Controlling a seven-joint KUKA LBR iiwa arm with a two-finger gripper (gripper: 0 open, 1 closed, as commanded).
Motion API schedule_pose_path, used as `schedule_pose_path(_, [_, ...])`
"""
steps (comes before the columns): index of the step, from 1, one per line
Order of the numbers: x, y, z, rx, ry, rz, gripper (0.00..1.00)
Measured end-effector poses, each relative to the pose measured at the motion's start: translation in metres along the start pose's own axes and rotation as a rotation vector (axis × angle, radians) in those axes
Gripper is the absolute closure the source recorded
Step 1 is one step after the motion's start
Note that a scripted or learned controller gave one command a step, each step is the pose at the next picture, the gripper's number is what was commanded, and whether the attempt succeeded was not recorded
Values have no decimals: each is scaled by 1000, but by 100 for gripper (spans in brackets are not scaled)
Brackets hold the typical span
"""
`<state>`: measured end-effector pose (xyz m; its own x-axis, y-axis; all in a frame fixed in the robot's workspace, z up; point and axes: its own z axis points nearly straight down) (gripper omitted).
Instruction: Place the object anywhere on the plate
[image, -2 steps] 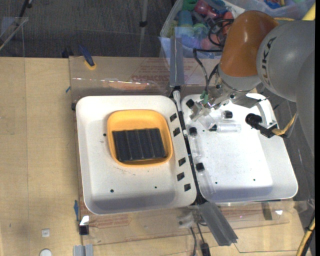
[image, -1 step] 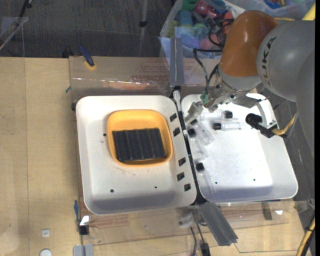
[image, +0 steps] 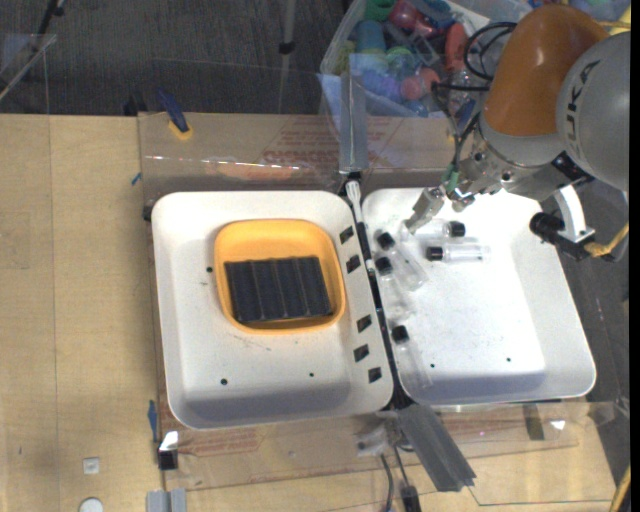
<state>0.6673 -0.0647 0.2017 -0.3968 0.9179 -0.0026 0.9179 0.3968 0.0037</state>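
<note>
Camera view: we see dark ridged object (image: 278, 288) already resting flat inside yellow plate (image: 228, 243), left bin (image: 185, 370); gripper (image: 428, 207) over right bin (image: 520, 350), finger state we cannot tell, likely retreating

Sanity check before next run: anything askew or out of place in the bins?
Nothing stands out. The dark ridged block lies flat and roughly centred on the orange plate in the left bin; nothing is spilled or tipped.

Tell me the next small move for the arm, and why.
Probably lift the gripper clear of the right bin and withdraw: the dark ridged object already lies on the orange plate in the left bin.
</note>
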Motion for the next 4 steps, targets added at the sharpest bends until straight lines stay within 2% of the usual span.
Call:
schedule_pose_path(1, [-61, -27, 7, 0, -1, 16, 0])
schedule_pose_path(2, [-63, -26, -4, -5, -4, 17, 100])
schedule_pose_path(3, [-97, -41, -43, 0, -1, 182, 100])
schedule_pose_path(4, [-97, -41, -43, 0, -1, 182, 0])
